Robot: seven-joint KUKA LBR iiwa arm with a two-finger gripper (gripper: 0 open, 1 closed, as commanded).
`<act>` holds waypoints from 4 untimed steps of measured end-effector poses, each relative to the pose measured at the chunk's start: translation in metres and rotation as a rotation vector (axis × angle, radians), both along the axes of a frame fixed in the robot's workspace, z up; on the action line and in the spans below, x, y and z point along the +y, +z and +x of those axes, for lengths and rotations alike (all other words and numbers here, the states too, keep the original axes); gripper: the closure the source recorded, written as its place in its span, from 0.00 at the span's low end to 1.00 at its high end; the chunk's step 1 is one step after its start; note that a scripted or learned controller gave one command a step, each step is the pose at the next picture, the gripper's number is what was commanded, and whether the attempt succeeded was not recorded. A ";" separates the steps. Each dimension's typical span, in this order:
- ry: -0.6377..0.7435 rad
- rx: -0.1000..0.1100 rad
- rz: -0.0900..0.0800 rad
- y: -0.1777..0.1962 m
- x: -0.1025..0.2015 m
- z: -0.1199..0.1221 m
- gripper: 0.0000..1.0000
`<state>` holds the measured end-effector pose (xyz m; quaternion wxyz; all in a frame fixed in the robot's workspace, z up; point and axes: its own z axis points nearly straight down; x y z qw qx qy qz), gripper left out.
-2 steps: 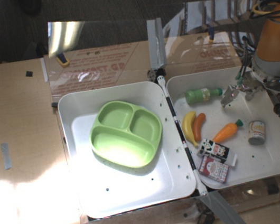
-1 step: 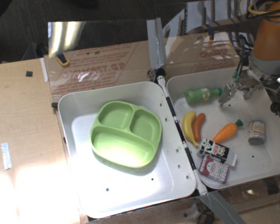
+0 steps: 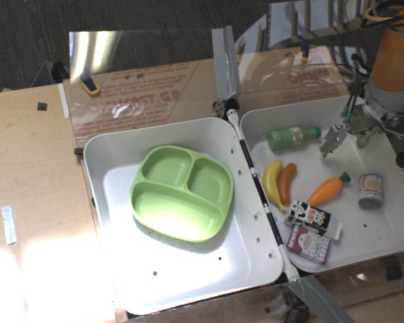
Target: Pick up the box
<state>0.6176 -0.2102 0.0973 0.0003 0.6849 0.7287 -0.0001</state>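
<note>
The box (image 3: pixel 309 217) is small, with a black-and-white pattern. It lies in the right bin (image 3: pixel 401 238) near the front left corner, overlapping a red-and-white carton (image 3: pixel 308 245). My gripper (image 3: pixel 347 139) hovers over the back of the right bin, right of the green bottle (image 3: pixel 294 135). It is well behind the box and to its right. Its fingers (image 3: pixel 330 144) stand apart with nothing between them, so it is open.
A banana (image 3: pixel 273 184), a red sausage (image 3: pixel 288 179), a carrot (image 3: pixel 325 190) and a can (image 3: pixel 370 191) lie in the right bin around the box. The left bin (image 3: pixel 131 285) holds a green divided plate (image 3: pixel 183 193). The arm's orange band (image 3: pixel 399 56) is at the right.
</note>
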 end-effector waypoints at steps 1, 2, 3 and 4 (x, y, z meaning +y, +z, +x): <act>0.041 0.001 0.000 0.072 0.028 -0.064 0.00; 0.089 0.002 0.001 0.079 -0.012 -0.099 0.00; 0.091 -0.001 0.000 0.106 -0.012 -0.083 0.00; 0.093 0.001 0.000 0.086 -0.012 -0.056 0.00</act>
